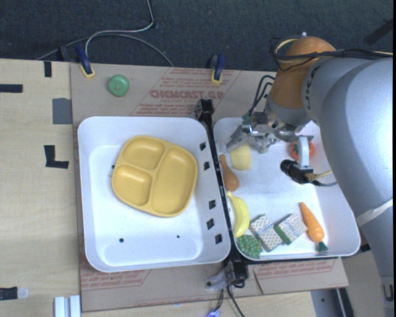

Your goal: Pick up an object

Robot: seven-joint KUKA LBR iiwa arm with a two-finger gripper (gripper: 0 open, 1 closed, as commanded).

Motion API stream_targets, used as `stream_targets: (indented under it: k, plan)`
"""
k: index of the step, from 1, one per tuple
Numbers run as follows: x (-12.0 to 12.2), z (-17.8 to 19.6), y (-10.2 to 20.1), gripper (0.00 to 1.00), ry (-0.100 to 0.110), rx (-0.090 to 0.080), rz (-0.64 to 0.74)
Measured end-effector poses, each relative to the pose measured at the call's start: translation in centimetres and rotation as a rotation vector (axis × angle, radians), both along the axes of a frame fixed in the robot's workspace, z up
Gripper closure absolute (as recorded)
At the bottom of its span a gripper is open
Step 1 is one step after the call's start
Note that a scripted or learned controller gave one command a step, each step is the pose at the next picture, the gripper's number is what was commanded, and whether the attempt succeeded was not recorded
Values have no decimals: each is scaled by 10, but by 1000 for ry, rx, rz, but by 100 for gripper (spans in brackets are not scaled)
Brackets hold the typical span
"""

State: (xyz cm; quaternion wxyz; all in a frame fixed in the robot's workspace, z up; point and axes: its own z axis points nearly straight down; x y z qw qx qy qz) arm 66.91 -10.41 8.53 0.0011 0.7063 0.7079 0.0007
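Now I see my gripper (256, 137) low over the far left part of the right bin (336, 207), and the thing nearest to it is a pale yellow object (241, 158), rounded, maybe a toy lemon or a pear. This object lies just below and a little to the left of the jaws in the picture, which means toward the near side of the bin and toward the wall between the two bins. It seems very close to the metal parts, perhaps touching, but I cannot say it is between them. How wide the jaws stand I cannot tell, because the wrist hides much of them from this angle.

The object has almost no long axis, so I judge that the turn of the wrist matters little; what matters is a small shift toward the near-left so the jaws come to both sides of it.

Just below it lies an orange-brown piece (230, 177) against the wall, and further down a banana (239, 214). I think the wall gives little room on that side.
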Motion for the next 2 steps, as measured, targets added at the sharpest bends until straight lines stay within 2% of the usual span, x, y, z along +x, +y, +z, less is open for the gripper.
stream_targets:
  k: [1, 2]
  plan:
    - [0, 0, -12, 0, 1, -1, -1]
    - [-63, 1, -1, 0, 0, -2, -2]
